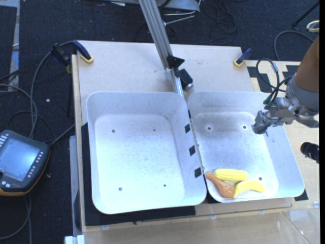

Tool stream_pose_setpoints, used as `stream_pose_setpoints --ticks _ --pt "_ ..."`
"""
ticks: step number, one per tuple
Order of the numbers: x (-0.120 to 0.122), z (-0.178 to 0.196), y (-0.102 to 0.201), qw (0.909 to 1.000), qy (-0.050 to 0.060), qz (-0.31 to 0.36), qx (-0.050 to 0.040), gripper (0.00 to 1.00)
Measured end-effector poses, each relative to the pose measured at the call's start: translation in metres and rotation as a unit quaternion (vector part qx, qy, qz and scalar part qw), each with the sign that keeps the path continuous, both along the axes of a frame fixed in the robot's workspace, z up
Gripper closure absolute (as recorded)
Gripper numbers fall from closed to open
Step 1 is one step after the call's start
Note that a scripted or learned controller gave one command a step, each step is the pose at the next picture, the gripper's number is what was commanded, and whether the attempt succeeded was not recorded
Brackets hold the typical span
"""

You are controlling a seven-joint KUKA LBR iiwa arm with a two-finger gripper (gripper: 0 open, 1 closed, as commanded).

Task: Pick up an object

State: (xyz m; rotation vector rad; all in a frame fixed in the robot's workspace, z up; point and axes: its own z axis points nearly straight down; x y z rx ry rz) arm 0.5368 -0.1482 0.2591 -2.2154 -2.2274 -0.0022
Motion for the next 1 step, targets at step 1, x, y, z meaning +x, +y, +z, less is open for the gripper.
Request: stream_pose_setpoints --ticks 1 --pt "0.0061 -0.0103 0.0588 1.0 0.001 0.0 0.0 1.0"
